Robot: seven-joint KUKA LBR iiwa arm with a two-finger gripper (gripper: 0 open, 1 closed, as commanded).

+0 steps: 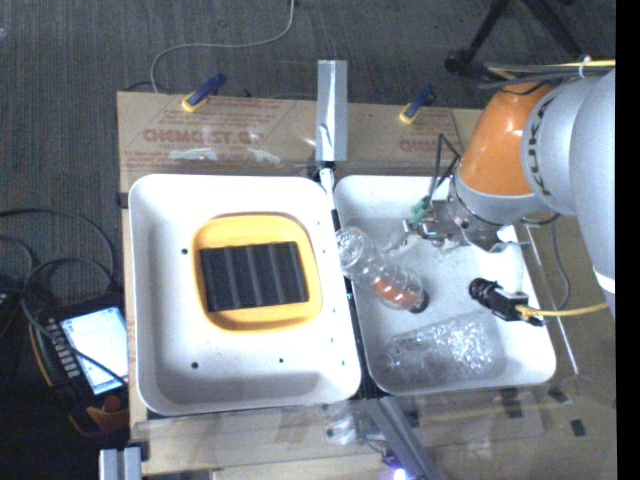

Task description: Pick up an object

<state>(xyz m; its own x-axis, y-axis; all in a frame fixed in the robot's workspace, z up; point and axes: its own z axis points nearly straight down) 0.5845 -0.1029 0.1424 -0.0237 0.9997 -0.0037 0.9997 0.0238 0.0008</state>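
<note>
In the right bin [540, 368] a clear plastic bottle [378, 268] with orange contents and a dark cap lies on its side near the left wall. A crumpled clear plastic bag [445, 348] rests by the front wall. My gripper [428, 224] hangs over the back part of this bin, just right of and behind the bottle, and the view shows nothing held in it. The left bin [160, 368] holds a yellow tray-like object [258, 272] with a dark ribbed centre.
A small black cylinder [492, 296] on a yellow cable [570, 311] hangs over the right side of the right bin. The grey and orange arm [520, 158] covers that bin's back right corner. A metal post [330, 108] stands behind the bins' divide.
</note>
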